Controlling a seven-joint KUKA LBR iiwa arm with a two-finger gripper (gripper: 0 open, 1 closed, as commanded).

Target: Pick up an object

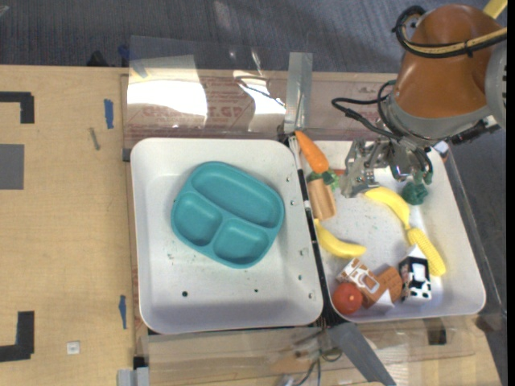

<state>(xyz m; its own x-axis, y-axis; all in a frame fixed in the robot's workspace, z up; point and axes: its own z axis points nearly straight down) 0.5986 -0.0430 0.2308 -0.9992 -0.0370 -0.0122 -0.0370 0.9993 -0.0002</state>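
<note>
Gripper (372, 171) hangs low at upper right of frame, above the right bin (463, 240), beside a banana (389, 203). Pincer state cannot be determined; nothing seen lifted, so the pick remains outstanding.

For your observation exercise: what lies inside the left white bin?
Inside the left bin lies one teal divided plate with three compartments, nothing in them. Whatever is under the plate is covered.

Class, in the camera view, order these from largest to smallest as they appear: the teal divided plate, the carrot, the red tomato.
1. Teal divided plate
2. Carrot
3. Red tomato
</note>
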